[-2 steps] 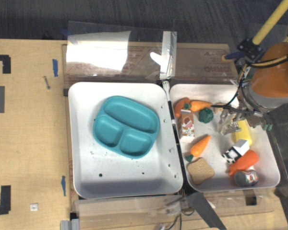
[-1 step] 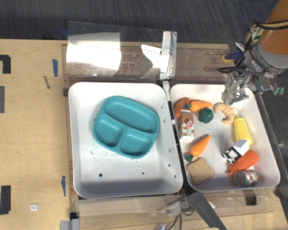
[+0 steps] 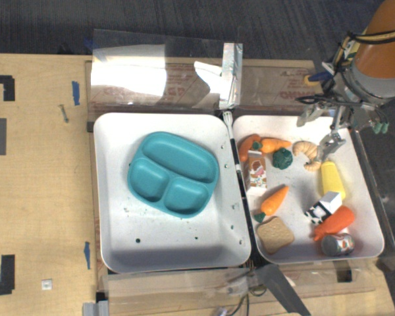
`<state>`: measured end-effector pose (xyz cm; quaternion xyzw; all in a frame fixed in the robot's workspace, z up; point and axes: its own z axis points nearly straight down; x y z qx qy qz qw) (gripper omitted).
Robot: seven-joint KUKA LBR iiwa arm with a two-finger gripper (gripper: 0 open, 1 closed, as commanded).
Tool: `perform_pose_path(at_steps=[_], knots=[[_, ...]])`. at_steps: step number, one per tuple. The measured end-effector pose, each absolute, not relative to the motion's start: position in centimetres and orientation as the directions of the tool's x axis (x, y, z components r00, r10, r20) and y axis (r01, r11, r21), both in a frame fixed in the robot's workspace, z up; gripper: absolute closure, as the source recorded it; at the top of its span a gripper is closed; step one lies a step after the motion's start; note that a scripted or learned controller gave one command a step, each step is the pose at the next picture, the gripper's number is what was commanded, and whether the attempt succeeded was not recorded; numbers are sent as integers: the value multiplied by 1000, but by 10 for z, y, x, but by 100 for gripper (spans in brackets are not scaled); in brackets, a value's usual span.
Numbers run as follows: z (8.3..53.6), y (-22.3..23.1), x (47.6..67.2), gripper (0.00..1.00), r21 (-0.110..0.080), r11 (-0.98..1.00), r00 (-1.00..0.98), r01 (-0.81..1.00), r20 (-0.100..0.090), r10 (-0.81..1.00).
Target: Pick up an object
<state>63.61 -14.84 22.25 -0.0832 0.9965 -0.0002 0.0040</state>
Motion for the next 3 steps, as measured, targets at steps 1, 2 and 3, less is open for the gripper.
perform_pose_path(at_steps=[1,2,3], knots=[[96,-150,612,0,4,980,-980,-198,5,-198],[89,-146,566,0,-3,981,-981,-194,-11,-194],[102,-144,570,100,-7,981,-980,-196,-24,-196]])
